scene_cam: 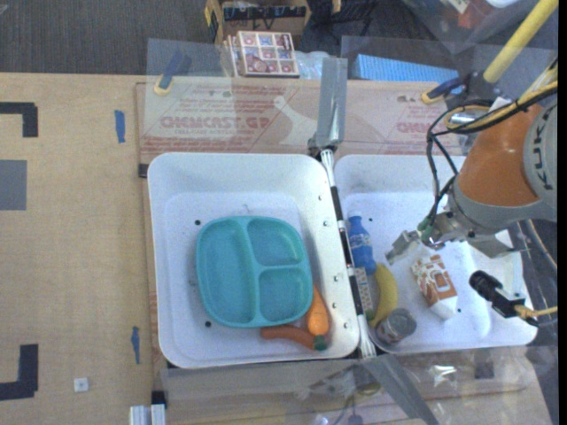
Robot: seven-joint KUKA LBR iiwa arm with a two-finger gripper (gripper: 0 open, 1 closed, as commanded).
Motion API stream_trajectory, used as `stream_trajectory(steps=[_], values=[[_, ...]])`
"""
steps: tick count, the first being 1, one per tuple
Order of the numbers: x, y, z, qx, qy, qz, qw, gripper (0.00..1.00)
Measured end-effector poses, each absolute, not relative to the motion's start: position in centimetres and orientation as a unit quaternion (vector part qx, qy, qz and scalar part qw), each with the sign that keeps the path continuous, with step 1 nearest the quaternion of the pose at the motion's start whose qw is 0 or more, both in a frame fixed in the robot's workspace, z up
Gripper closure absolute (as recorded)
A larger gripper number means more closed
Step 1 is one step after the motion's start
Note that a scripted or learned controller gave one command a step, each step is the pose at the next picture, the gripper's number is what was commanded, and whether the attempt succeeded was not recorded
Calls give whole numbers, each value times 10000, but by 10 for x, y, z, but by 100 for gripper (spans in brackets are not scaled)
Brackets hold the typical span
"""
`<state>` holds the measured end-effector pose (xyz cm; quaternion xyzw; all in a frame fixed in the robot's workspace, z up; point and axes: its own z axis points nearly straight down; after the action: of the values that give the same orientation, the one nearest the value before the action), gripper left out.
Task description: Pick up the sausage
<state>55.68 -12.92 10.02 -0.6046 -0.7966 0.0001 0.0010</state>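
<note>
Nearest the camera, a reddish sausage [285,334] lies in the left bin [168,184], against the teal tray's [252,271] front edge, touching a carrot [319,312]. Over the right bin [354,177], the gripper [413,241] hangs spread and holding nothing, above a carton [434,282], near a banana [386,292], bottle [358,243] and can [395,326].
</note>
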Motion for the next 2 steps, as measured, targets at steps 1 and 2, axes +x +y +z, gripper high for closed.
stream_trajectory(steps=[1,2], values=[[501,-151,88,-4618,-8870,-14,-34,0],[482,-169,88,-4954,-8687,-22,-31,0]])
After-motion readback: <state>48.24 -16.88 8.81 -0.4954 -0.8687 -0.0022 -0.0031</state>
